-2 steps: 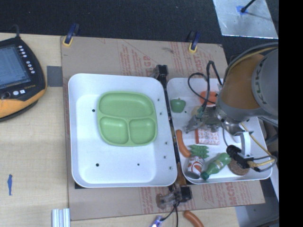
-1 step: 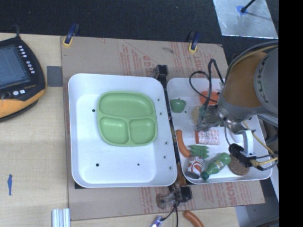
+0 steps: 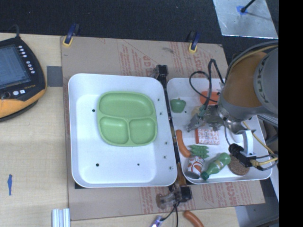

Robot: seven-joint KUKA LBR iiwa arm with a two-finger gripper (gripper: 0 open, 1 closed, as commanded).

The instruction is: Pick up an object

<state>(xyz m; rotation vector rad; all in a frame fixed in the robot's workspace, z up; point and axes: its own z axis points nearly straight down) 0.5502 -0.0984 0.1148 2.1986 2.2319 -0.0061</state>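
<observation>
Plate (image 3: 127,117), green and three-sectioned, sits alone in the left bin (image 3: 80,126), while the right bin (image 3: 265,174) holds the pickings: pepper (image 3: 178,105), sausage (image 3: 182,144), bottle (image 3: 215,166) and a red-printed packet (image 3: 208,136). Hand (image 3: 202,118) hangs low over that packet beside the pepper, and whether it is open or closed I cannot tell. Best play, I'd judge: centre over one item, clear of neighbours, then descend straight.

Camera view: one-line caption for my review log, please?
KUKA arm's gripper low over the cluttered right bin; green divided plate in the left bin.
</observation>
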